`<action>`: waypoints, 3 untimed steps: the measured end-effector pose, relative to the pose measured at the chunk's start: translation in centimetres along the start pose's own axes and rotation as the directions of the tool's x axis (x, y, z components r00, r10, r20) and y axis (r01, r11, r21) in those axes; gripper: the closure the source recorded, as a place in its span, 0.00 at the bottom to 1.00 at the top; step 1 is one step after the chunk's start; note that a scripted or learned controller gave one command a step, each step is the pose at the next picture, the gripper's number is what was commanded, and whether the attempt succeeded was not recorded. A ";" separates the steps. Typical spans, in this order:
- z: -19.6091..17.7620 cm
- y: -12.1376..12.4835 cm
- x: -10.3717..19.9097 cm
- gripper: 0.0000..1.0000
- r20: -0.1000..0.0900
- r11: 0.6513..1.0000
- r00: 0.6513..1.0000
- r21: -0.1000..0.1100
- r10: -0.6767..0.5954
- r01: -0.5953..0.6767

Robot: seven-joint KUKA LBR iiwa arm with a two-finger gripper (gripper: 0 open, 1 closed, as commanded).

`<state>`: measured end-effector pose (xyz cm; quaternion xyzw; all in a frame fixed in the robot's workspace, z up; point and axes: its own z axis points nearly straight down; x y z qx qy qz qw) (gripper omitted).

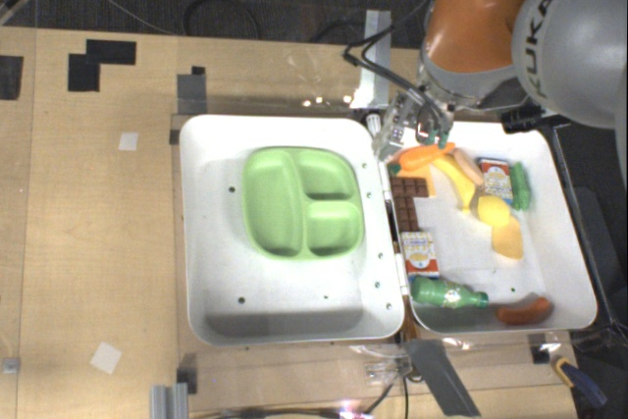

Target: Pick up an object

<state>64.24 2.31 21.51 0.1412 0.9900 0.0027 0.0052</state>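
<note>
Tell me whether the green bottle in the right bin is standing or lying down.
Lying down. The green bottle rests on its side along the near edge of the right bin, its length running left to right, beside a small carton.

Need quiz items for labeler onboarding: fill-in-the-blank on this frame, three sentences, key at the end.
1. The green divided tray lies in the ____ bin.
2. The green bottle lies beside the ____ edge of the right bin.
3. The gripper is above the right bin's far-____ corner.

Missing words: left; near; left
</note>
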 end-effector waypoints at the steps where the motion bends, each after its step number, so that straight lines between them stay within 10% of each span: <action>1: -1.3 -0.1 -0.3 1.00 0.011 1.000 1.000 -0.002 0.001 -0.001; 2: 2.9 -7.0 -4.2 1.00 -0.002 0.992 0.992 0.005 -0.125 0.125; 3: -1.4 0.4 -1.1 1.00 0.004 0.988 0.988 -0.001 -0.151 0.151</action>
